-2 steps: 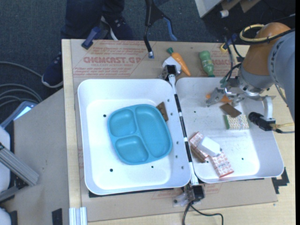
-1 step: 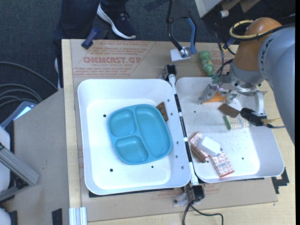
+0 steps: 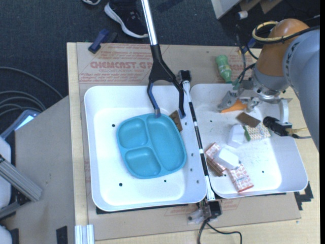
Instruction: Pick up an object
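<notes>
Orange wedge lies just beside the gripper, whose state I cannot tell.

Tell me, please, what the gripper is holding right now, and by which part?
It cannot be told: the gripper sits low in the right bin at an orange object, its wrist hiding any hold.

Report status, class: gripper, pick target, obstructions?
Gripper low over right bin, far end. Orange object beside it, not gripped. Brown block, packets close by.
</notes>
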Controlling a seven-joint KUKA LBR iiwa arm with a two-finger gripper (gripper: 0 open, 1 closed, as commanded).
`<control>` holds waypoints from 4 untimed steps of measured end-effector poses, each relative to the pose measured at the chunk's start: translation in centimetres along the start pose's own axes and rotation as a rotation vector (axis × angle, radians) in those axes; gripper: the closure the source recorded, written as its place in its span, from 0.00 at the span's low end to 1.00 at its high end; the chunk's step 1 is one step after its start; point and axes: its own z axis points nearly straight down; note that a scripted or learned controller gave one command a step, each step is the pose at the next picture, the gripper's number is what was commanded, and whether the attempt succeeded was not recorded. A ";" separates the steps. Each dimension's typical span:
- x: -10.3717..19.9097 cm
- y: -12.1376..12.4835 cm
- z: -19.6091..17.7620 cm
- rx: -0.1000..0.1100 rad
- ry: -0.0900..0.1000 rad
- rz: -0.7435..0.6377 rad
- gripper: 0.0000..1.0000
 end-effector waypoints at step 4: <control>3.4 -4.5 0.0 -0.010 -0.003 -0.001 0.00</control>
